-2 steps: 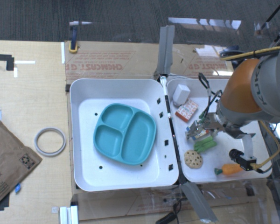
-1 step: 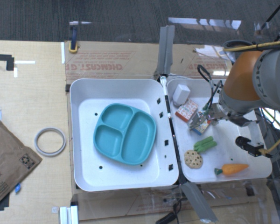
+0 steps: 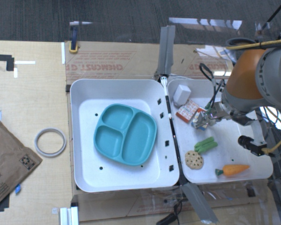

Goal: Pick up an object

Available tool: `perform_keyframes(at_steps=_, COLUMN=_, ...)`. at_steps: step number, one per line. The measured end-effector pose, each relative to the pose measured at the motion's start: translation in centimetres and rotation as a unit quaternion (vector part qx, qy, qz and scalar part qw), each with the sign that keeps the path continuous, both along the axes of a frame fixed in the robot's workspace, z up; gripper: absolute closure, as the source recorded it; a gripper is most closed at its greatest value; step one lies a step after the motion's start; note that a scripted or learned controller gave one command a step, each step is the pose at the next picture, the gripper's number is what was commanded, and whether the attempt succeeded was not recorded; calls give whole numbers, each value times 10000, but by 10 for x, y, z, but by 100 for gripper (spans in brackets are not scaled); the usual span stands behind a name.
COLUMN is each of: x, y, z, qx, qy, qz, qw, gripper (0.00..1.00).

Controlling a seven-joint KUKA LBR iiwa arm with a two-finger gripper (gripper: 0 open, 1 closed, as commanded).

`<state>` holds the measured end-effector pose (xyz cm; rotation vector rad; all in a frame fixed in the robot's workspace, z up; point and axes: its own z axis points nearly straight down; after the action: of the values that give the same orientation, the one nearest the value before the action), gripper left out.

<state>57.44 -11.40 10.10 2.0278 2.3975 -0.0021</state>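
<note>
Camera view: grey arm's two-finger gripper (image 3: pixel 202 120), finger state cannot be told, low in the right white bin (image 3: pixel 257 172) beside a red-and-white packet (image 3: pixel 188 110), with a white block (image 3: pixel 181 94), green pod-shaped toy (image 3: pixel 205 145), round speckled cookie (image 3: pixel 194 160), orange carrot toy (image 3: pixel 234 170); left white bin (image 3: pixel 84 172) holds a teal divided plastic plate (image 3: pixel 125 134).

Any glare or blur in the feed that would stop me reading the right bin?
Camera view: even, soft lighting with faint shadows; mild sheen on the right bin rim. The cookie, carrot and green piece read sharply. The gripper is small and cluttered, its fingers hard to resolve; the arm overhangs the bin's far corner.
</note>
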Motion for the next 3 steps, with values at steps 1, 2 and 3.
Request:
perform_keyframes(at_steps=1, x=65, y=48, z=91, qx=-1, qy=-1, qz=-110, qw=9999, gripper=100)
perform_keyframes(at_steps=2, x=65, y=48, z=91, qx=-2, qy=3, qz=-112, qw=9999, gripper=0)
perform_keyframes(at_steps=3, x=83, y=14, z=25, qx=-3, qy=-178, qz=-37, qw=9998, gripper=0)
